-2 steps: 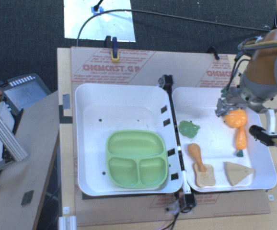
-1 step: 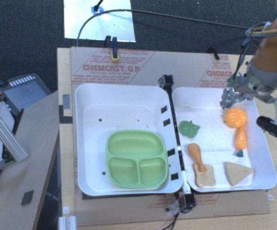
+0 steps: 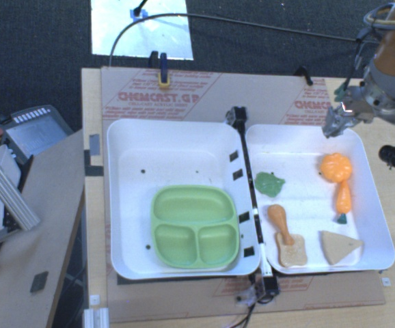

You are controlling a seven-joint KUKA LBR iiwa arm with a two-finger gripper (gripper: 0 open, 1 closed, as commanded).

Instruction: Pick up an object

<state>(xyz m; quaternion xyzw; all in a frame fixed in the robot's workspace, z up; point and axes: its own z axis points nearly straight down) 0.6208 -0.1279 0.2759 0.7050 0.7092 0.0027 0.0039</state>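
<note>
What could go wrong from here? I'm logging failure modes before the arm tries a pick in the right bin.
1. The end effector hovers at the far rim of the right bin; a straight descent might strike the rim.
2. The orange toy lies against the carrot, so a grasp could nudge both.
3. The drumstick overlaps the toast slice, which may foul a clean pick.

2 white bins [image 3: 184, 132] hold a pale green divided plate [image 3: 195, 225], a darker green toy [image 3: 269, 183], an orange toy carrot [image 3: 339, 183], a tan-and-orange drumstick [image 3: 284, 234] and a beige wedge [image 3: 337, 246], beside a grey-and-orange arm [image 3: 389, 60].
</note>
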